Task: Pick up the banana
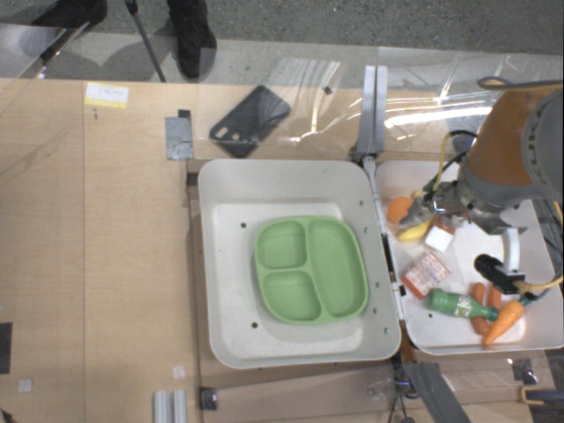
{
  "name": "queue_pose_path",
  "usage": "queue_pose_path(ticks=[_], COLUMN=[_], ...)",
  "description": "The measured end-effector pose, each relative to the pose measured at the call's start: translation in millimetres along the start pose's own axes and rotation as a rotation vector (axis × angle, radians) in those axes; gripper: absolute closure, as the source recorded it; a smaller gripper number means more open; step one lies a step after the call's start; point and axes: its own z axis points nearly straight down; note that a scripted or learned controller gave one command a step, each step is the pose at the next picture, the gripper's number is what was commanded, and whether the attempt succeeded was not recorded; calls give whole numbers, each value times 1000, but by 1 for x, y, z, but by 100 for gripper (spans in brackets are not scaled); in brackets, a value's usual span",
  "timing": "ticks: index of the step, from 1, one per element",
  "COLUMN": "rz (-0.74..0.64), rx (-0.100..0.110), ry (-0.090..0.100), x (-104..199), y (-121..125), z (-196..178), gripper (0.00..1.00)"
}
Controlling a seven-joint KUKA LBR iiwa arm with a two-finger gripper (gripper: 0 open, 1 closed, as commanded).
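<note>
From above, the arm reaches into the right bin, its end effector low over the banana beside an orange; I can't tell its state. A green plate sits in the left bin.

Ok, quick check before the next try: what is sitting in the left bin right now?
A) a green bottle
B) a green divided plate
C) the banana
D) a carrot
B: the green divided plate lies in the left bin; the banana, green bottle and carrot all lie in the right bin, where the gripper is.
</note>
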Motion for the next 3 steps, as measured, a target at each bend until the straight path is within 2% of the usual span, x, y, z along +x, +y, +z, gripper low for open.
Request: queue_pose_path(ticks=[3], rz=[0], rx=[0], ry=[0], x=[0], y=[0], z=[0], gripper=[0])
